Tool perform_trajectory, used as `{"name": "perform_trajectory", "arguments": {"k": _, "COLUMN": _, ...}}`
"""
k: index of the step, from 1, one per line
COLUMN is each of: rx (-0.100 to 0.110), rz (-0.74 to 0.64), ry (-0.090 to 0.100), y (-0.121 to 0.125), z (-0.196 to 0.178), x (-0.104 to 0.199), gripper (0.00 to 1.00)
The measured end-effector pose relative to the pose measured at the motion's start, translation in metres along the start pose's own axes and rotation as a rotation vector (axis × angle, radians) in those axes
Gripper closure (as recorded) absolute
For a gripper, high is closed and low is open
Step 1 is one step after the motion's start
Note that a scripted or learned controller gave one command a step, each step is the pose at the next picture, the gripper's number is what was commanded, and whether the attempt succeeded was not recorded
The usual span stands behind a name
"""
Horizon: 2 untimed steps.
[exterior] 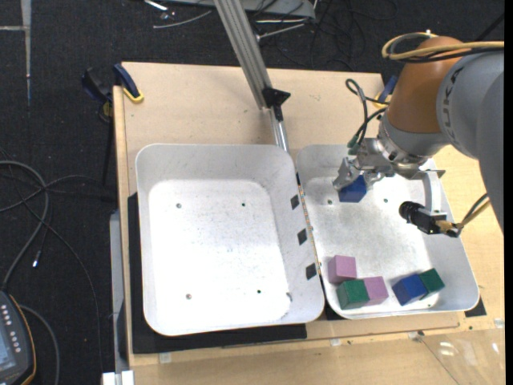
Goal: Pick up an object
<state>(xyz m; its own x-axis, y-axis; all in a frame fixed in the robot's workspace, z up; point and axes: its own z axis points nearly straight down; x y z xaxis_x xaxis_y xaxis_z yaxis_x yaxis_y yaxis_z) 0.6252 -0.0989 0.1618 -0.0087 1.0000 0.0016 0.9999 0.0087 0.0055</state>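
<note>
Grey arm w/ orange band reaching in from right, over upper part of right bin. Tool angled down-left, pinching a blue block between its fingers; block seen just below fingertips, above bin floor near upper-left corner of right bin. Whether block is clear of floor or touching: can't tell.

Black cylindrical part w/ yellow cable hanging beside wrist, over mid-right of same bin.

Other blocks grouped along front edge of right bin, well apart from tool: pink block nearest bin divider; green block just in front of it; 2nd pink block touching green one on its right; 2nd blue block further right, touching a small dark-green block at front-right corner.

Left bin beside right one, rims overlapping in middle; a few dark specks on floor.

Wooden bench under both bins. Metal pole slanting down from top to rear junction of bins. Blue-yellow clamp at bench's far-left corner. Cables on dark floor at left.
</note>
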Motion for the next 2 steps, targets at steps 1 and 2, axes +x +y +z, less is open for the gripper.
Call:
{"name": "perform_trajectory", "arguments": {"k": 1, "rx": 0.002, "rz": -0.002, "ry": 0.002, "y": -0.006, "z": -0.035, "x": 0.104, "gripper": 1.00}}
{"name": "perform_trajectory", "arguments": {"k": 2, "rx": 0.000, "rz": 0.000, "ry": 0.000, "y": 0.026, "z": -0.067, "x": 0.150, "gripper": 1.00}}
